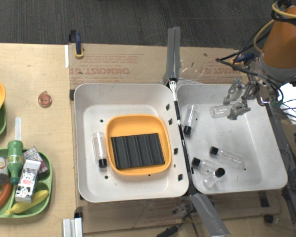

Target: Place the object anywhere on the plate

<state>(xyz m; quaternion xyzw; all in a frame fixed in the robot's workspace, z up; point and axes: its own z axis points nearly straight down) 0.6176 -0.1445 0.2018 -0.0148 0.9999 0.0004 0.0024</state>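
An orange square plate (137,120) lies in the left bin (84,132), with a black ridged block (138,150) resting on it. My gripper (235,108) hangs over the far part of the right bin (266,147), well to the right of the plate. Its fingers are shut on one end of a clear vial (219,112), which sticks out level to the left. Beside the plate's left rim, on the bin floor, lies another clear vial with a black cap (99,149).
Several more clear black-capped vials lie in the right bin: one along the divider (189,118), one in the middle (228,156), others near the front (209,171). A green tray of toy food (19,179) sits on the bench at far left.
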